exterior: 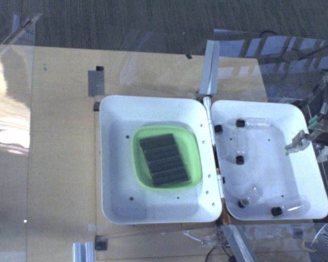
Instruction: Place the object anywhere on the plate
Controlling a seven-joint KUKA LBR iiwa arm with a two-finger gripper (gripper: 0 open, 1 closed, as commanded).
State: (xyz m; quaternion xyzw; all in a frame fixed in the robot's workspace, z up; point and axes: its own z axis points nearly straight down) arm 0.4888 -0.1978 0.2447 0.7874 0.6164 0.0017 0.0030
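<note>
Check plate [192, 162] in left bin [112, 162]: dark ridged block [163, 160] lies flat on it, centred. Judge placement done. Gripper [296, 142] sits at right bin [311, 195] far edge, well apart from block; claw state: cannot tell. Remaining: confirm arm retreat.

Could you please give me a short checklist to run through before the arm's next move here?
1. Green plate sits flat in the left bin: ok.
2. Dark ridged object lies on the plate: ok.
3. Object is within the plate's rim: ok.
4. Gripper is at the right bin's right edge, away from the plate: ok.
5. Gripper fingers released: cannot tell.
</note>
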